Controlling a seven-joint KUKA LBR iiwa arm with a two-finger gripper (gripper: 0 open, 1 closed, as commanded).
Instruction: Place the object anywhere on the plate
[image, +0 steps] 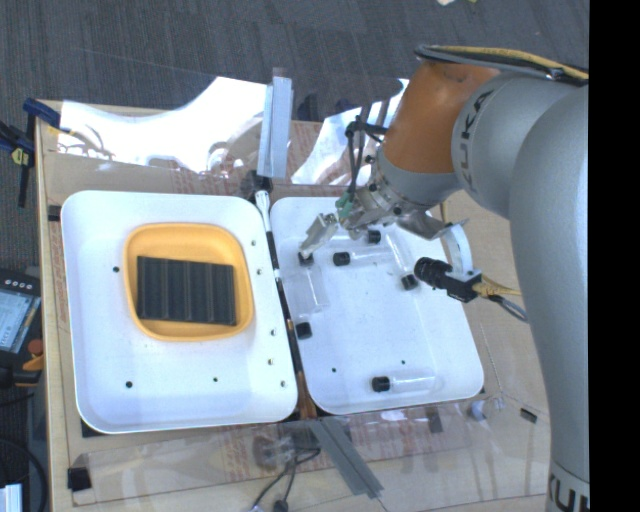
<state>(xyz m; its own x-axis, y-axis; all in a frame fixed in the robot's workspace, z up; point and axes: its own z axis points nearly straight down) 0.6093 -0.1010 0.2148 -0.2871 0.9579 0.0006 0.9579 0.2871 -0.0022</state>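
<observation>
1. Judging from the layout, the step in hand is the pick. The gripper (352, 222) hangs low over the far end of the right bin (462, 345), and I cannot tell whether it is open or closed, or whether it holds anything.
2. The likely object is a clear tube with a black cap (403, 381) lying at the near edge of that bin. A second clear piece (310, 292) lies by the bin's left wall.
3. Both are see-through and lie flat, so come straight down across the tube's width and close slowly.
4. Lift high enough to clear the walls between the bins.
5. Carry it to the yellow plate (142, 246) in the left bin (95, 385) and release low over the dark ridged insert (187, 290), so it does not roll off.
</observation>
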